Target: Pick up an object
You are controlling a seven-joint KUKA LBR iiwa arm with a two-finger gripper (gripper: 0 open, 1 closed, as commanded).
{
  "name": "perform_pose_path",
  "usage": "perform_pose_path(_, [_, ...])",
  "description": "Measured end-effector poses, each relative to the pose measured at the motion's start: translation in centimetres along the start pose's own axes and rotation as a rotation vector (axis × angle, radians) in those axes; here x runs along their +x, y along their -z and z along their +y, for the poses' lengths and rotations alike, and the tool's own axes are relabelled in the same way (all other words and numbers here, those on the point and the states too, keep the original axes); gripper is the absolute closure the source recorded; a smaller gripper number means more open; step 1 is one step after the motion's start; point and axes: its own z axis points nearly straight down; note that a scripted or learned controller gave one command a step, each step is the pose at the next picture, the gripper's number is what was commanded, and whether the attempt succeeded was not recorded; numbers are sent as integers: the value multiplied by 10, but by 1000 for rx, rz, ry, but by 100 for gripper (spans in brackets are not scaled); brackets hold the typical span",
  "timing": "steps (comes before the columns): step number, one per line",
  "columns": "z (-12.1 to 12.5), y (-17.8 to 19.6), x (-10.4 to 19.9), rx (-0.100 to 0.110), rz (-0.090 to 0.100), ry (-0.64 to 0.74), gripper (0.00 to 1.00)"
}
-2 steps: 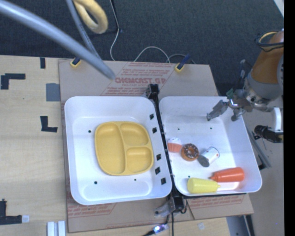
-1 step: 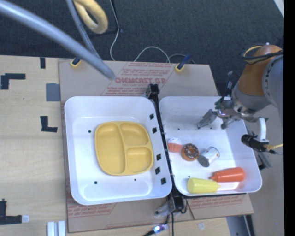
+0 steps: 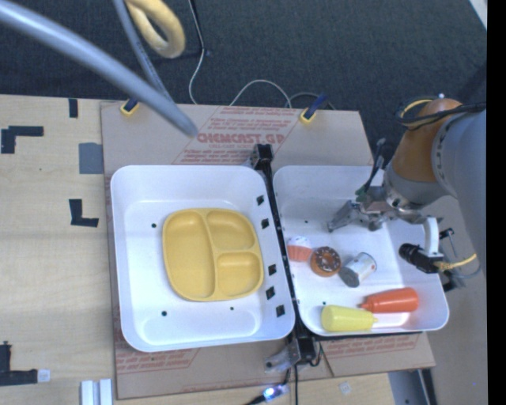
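While the grey arm [image 3: 443,158] with its orange band reaches in from the right, its claw [image 3: 353,216] sits low over the upper part of the right bin [image 3: 316,186], fingers spread, nothing between them

Desk [image 3: 47,237] is light wood with black tape marks; a cardboard sheet [image 3: 237,130] lies under both bins, clipped at its top corners

Left bin [image 3: 138,324]: white, shallow, carries one yellow divided plate [image 3: 212,253] lying flat near its middle, three compartments, all bare

Right bin, touching the left one along the black centre clips: the loose objects are all in its lower half, apart from the claw
- orange-red cylinder [image 3: 390,300] lying on its side near the front right corner, a white piece just under it
- yellow object [image 3: 346,318] lying along the front wall, just left of the cylinder
- grey-and-white can [image 3: 358,268] tipped over, mid-bin
- brown doughnut [image 3: 325,260] just left of the can, nearly touching it
- small orange piece [image 3: 298,252] left of the doughnut, near the centre wall

Grey hose and a yellow loop [image 3: 154,24] cross the top left, above the desk
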Motion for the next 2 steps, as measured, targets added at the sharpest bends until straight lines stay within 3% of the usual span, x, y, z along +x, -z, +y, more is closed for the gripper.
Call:
perform_pose_path(1, [2,14,0,-4,-1,1,100])
perform_pose_path(2, [12,66,-3,-3,1,0,100])
